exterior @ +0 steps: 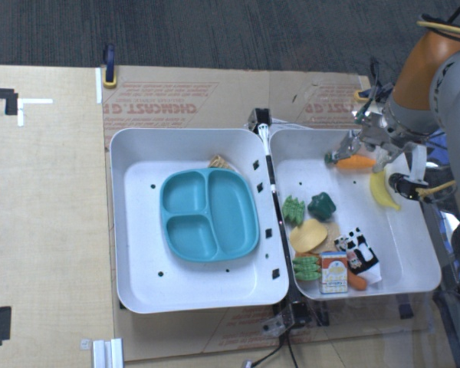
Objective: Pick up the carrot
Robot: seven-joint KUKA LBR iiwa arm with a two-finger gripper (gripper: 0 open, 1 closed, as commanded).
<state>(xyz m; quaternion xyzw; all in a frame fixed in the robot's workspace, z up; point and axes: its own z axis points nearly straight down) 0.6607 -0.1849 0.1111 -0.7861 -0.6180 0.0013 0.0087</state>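
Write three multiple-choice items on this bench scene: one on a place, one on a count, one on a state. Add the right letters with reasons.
1. Where does the teal plastic divided plate lie?
A. In the left white bin
B. In the right white bin
C. On the cardboard outside the bins

2. How many compartments does that plate have?
A. Two
B. Three
C. Five

3. How is the orange carrot placed?
A. On the teal plate
B. Buried under the yellow banana
C. Right at the tip of the grey arm's gripper, near the right bin's far wall

Answers:
1 A, the plate sits in the middle of the left bin.
2 B, its ridges mark off three sections.
3 C, the carrot shows directly below the gripper, apart from the banana; whether it is actually gripped cannot be made out.
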